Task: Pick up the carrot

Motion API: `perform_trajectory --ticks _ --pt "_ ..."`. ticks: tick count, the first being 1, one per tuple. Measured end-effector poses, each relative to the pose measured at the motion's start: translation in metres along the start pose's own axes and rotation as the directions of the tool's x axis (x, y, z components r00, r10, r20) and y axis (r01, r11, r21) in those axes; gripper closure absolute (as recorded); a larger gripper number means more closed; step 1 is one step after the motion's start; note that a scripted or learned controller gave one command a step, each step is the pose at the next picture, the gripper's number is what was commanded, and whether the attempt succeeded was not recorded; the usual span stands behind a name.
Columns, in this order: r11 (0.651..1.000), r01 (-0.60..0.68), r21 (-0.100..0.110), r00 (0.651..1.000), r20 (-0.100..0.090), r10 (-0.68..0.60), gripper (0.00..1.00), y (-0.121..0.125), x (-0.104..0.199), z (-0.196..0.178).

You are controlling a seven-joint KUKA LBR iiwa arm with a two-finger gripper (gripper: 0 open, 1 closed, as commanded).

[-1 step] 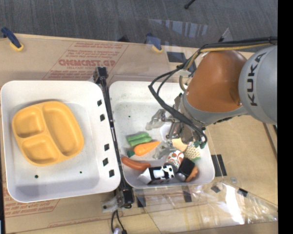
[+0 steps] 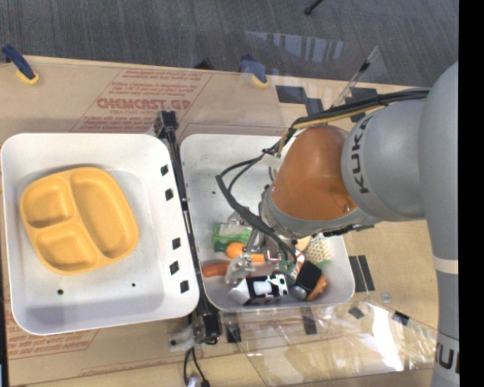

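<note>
a: where's the carrot (image 2: 215, 270) right now?

b: lying in the right bin (image 2: 195, 216), near its front left corner, a short orange piece just left of the cluttered heap. a green packet (image 2: 228, 235) sits just behind it, and a black and white toy (image 2: 266, 287) lies to its right

a: and the end effector (image 2: 256, 258)?

b: low over that same heap, just right of the carrot, under the arm's orange band (image 2: 310, 176). cables and small parts crowd it, so i cannot tell whether it is apart or together, and nothing i can see sits in its grip

a: so which step is this?

b: i'd judge the approach, with the grasp not yet made. the next move calls for a small shift toward the carrot, then a clean close on it without catching the packet

a: the left bin (image 2: 32, 297)?

b: holds a yellow divided tray (image 2: 78, 218), well apart from the carrot
</note>
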State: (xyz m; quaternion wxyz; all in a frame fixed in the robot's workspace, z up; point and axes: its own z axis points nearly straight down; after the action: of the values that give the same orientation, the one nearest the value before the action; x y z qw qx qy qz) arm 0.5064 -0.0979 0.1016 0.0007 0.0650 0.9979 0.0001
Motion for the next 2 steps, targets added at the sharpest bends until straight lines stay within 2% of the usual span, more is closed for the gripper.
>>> perform_trajectory --ticks 1,2 --pt "1.000 0.009 0.000 1.000 0.006 -0.009 1.00 0.002 -0.003 -0.012" --pt "0.984 0.180 0.001 0.984 0.003 -0.180 1.00 -0.004 -0.010 -0.054"
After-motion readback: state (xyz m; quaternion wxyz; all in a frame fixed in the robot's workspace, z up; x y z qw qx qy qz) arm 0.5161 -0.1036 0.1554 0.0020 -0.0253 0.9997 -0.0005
